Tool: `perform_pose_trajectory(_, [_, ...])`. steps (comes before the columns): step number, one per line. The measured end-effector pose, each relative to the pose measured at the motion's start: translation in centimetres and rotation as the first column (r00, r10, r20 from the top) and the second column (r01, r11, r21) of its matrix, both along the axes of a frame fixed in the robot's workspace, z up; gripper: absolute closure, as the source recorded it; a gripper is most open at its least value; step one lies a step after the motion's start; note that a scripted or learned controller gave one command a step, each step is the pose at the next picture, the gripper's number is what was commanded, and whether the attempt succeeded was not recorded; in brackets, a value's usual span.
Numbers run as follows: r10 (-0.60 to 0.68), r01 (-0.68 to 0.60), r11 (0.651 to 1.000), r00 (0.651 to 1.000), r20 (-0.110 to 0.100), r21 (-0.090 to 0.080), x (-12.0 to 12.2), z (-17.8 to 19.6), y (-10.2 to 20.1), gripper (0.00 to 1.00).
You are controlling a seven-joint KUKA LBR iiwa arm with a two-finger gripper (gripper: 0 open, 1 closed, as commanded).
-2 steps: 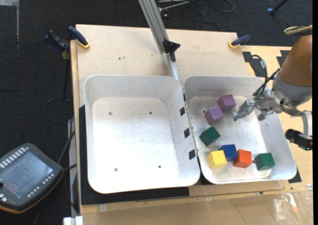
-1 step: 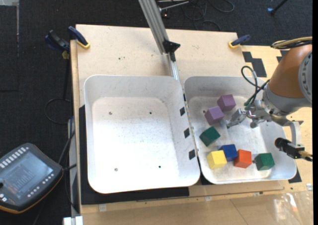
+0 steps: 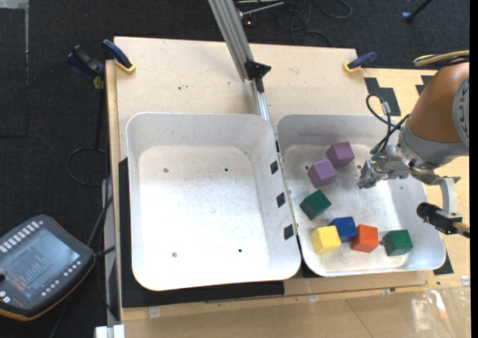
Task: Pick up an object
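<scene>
Gripper (image 3: 367, 178) jaw state cannot be told. Purple cube (image 3: 340, 153), at its 10 o'clock, judged light, rigid; flat opposite faces should be gripped.

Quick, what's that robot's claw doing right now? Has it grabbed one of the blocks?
Gripper: down in the right bin, just right of the purple blocks; no block is seen in it, and open or closed cannot be told.
</scene>
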State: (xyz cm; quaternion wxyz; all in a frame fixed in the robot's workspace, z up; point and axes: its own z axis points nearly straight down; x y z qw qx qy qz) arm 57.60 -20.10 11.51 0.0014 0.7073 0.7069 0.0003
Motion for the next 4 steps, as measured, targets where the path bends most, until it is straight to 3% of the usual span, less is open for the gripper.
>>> perform_pose_trajectory(3, [0.004, -0.004, 1.0, 1.0, 0.005, -0.002, 1.5, 15.4, 0.0, 1.0])
perform_pose_trajectory(4, [0.004, -0.004, 1.0, 1.0, -0.001, 0.001, 2.3, 15.9, 5.4, 1.0])
